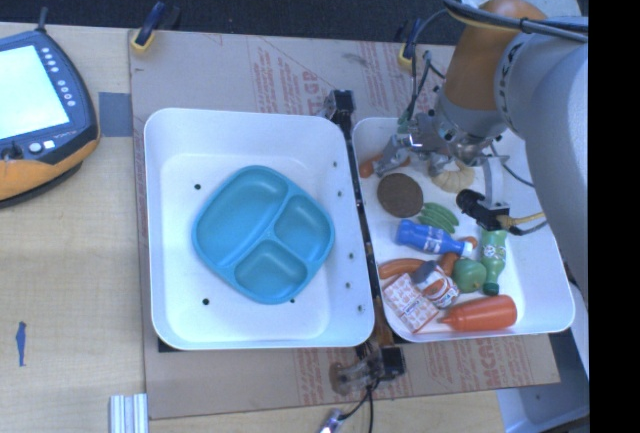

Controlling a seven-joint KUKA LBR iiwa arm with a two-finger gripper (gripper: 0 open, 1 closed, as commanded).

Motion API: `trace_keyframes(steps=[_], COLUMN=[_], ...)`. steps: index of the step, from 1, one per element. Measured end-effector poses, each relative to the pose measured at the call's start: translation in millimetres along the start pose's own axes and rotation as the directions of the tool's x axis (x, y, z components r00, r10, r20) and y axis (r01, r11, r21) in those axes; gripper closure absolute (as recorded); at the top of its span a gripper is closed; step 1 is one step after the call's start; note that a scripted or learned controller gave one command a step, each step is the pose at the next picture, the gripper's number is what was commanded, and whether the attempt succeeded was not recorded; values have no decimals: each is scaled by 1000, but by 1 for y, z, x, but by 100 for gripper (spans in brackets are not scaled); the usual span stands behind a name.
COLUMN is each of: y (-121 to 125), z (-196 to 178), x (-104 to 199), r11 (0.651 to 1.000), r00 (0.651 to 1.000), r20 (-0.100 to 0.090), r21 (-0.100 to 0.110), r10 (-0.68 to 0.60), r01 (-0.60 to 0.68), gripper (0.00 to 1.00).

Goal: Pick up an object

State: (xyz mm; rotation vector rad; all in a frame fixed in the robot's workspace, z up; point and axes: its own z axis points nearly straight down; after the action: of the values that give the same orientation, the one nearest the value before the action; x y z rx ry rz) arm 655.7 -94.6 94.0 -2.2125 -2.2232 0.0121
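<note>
Arm [520, 71] comes in from the right and reaches down over the far end of the right bin [560, 306], gripper [428, 153] low at that bin's far left corner, just above the brown disc [400, 193]; cannot tell how far the gripper is open or whether it has hold of anything, the wrist hides it. Pickable things all sit in the right bin: brown disc near the far left, beige lump [452, 177] just right of it and close under the gripper, small orange bit [368, 166] by the left wall, green pod [438, 215] touching the disc's near right side, blue bottle [430, 239] lying on its side mid-bin, green bottle [492, 251] right of it, green ball [468, 275] at that bottle's foot, sausage [400, 268] near the left wall, printed packet [408, 303] at the near left, red bottle [482, 313] lying along the near wall. Left bin [152, 221] holds a blue divided plate [263, 234] lying flat, tilted diagonal, in the middle. Pendant [40, 111] with a white screen lies on the bench [70, 301], far left, well apart from both bins
</note>
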Motion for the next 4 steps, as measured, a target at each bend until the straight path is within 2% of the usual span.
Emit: trace_keyframes(steps=[1, 2, 3, 4], y=[0, 1, 0, 1], z=[0, -10, -10, -1], x=[0, 1, 1, 1], r11=[1000, 1000, 1000, 1000], r00=[1000, 1000, 1000, 1000], r20=[0, -1, -1, -1], r21=[0, -1, -1, -3], r10=[0, -4, -4, -1], r01=[0, 4, 4, 1], gripper=[0, 100, 0, 0])
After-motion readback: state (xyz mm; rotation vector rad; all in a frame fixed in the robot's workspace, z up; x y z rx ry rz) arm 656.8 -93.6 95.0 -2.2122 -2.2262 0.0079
